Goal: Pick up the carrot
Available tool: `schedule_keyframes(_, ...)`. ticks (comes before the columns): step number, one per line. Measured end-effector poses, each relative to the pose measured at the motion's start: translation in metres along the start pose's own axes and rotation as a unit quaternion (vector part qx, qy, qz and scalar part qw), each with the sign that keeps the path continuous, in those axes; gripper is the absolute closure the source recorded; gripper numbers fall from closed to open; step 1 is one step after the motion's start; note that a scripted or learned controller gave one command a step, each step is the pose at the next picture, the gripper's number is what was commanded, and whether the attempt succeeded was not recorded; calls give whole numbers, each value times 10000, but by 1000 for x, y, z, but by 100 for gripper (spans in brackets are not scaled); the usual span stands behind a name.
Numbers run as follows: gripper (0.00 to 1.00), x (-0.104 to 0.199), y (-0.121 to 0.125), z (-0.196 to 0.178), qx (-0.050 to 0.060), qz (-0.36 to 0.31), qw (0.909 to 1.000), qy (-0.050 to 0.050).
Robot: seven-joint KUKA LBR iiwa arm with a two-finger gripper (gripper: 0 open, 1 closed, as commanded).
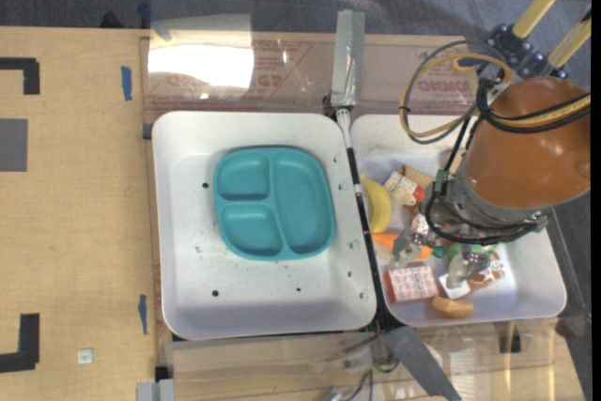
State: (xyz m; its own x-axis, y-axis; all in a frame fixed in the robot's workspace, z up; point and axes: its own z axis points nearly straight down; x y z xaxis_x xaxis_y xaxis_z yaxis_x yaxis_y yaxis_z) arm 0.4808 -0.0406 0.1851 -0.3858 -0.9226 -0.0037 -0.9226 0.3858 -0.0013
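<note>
Looking down, you see the two-finger gripper (434,256) low in the right shallow white bin (540,291), fingers spread around nothing, the small orange carrot (399,244) just beside them near the bin's left wall.

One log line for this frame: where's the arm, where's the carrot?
arm: over right bin | gripper: low among items | carrot: in right bin, beside banana, not lifted | left bin: teal plate
</note>
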Motion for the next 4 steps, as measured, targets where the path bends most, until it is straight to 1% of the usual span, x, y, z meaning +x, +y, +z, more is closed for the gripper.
schedule_keyframes(1, 0, 15, -42, 0, 11, -731, 9973, -5)
schedule_keyframes(2, 0, 41, -47, 89, 31, -805, 9968, -7)
schedule_keyframes(3, 0, 43, -43, 94, 23, -478, 9989, 10)
schedule_keyframes(4, 0, 40, -53, 95, 32, -257, 9997, -4)
